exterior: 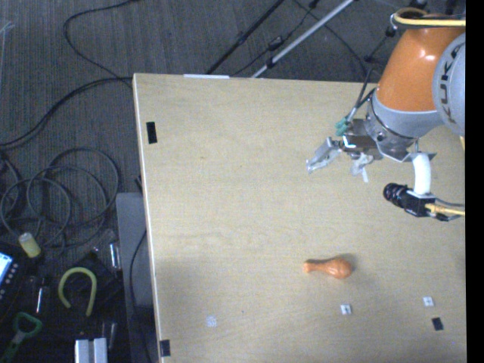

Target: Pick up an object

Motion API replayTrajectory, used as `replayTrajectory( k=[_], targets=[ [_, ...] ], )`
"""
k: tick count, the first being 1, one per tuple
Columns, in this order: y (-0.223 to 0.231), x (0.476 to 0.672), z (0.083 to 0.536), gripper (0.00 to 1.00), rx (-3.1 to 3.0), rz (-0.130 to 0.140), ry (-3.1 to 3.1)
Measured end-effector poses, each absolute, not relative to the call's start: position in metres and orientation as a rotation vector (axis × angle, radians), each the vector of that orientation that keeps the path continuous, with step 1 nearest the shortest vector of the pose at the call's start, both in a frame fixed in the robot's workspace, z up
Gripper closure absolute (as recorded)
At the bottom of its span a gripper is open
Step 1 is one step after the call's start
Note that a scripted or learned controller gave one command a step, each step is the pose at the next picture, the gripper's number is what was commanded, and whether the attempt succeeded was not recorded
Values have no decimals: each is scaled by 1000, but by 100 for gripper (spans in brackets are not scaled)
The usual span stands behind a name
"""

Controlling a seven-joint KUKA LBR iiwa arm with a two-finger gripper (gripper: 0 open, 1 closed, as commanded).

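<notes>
One smooth orange pear-shaped object [330,268] lies below the empty, spread claw [337,162].

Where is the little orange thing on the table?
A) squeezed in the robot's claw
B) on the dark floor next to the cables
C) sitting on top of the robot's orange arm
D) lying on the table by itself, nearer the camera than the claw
D: the orange object lies flat on the tan tabletop, apart from the gripper, which hangs farther back with nothing between its fingers.

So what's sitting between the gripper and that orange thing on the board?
Nothing. In the camera view, the stretch of tan board between the gripper and the orange object is bare; small markers lie lower down, past the object.
</notes>
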State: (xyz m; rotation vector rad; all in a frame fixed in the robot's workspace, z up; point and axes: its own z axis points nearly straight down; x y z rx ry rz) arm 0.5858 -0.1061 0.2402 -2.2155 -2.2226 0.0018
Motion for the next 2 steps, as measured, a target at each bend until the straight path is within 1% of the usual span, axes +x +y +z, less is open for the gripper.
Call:
replayTrajectory(
  k=[1,2],
  targets=[
    [-175,619,261,0,-2111,5,-2329],
    [-174,669,228,0,-1860,3,-2534]
  ],
)
